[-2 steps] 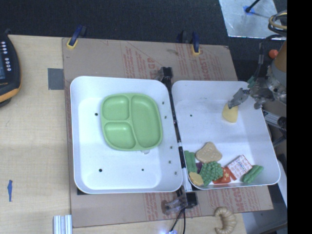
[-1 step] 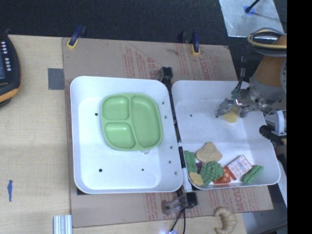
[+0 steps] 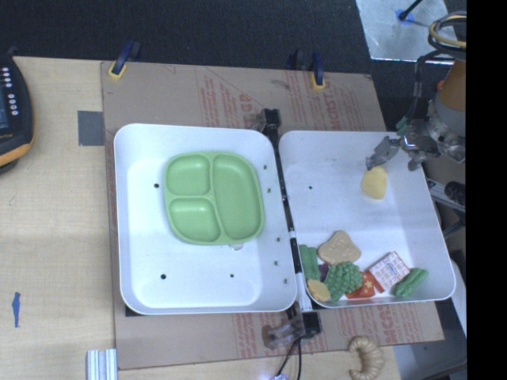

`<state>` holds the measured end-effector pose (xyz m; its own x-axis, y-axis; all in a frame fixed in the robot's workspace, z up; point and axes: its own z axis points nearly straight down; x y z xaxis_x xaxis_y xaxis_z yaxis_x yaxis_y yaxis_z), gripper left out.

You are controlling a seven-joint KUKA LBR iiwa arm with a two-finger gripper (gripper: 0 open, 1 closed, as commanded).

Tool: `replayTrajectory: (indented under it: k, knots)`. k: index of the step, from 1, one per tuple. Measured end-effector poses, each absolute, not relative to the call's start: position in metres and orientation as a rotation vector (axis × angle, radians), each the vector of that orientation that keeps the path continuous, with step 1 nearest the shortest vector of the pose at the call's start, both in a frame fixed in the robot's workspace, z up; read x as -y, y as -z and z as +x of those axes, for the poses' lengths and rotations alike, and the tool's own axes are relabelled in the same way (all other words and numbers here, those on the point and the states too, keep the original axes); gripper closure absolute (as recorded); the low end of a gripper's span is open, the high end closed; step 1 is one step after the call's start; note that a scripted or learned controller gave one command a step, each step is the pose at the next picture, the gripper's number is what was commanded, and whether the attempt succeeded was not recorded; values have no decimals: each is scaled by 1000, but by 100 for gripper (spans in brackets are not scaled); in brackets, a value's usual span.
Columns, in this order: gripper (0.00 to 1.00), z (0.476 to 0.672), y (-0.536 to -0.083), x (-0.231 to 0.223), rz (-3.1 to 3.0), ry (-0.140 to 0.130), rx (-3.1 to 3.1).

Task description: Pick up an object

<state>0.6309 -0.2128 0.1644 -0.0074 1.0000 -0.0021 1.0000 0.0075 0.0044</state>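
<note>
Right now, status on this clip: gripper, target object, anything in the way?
Gripper open over right bin, holding nothing. Yellow piece lies just below it, apart from the toy food pile. Nothing around the piece.

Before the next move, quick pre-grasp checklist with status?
1. Gripper over the right bin: ok.
2. Fingers spread, nothing between them: ok.
3. Nearest target, yellow piece, lies alone just below the gripper, apart from the others: ok.
4. Gripper centred over the yellow piece: not ok, it sits off to one side.
5. Height above the bin floor: cannot tell.
6. Pile of toy food at the near edge, away from the gripper: ok.
</note>
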Motion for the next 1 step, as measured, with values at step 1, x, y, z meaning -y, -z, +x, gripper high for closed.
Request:
replayTrajectory:
  k: [1]
  knots:
    - [0,633,-135,212,2213,6,-2236]
